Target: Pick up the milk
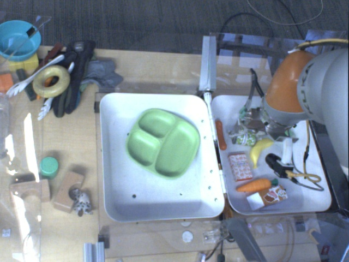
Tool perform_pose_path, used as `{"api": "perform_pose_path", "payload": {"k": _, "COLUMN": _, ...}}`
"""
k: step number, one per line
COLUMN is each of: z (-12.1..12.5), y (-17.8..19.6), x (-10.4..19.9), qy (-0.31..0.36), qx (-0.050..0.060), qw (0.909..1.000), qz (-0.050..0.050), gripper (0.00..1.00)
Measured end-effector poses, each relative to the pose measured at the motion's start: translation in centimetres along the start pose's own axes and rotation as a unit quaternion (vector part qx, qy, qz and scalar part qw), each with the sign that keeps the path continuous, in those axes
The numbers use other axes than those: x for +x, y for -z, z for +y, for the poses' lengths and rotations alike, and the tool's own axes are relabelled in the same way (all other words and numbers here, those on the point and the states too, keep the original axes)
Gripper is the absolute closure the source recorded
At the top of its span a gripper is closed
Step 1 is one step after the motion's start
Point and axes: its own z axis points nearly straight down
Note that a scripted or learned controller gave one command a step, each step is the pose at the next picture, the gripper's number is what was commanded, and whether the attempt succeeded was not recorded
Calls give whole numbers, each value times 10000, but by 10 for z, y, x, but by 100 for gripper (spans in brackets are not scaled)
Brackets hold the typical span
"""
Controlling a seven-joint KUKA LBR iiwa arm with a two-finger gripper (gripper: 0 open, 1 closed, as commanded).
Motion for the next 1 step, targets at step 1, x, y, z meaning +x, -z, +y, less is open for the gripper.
{"api": "perform_pose_path", "payload": {"k": 1, "z": -12, "y": 89, "x": 109, "qy": -329, "qx": 116, "qw": 9994, "qz": 4, "gripper": 100}}
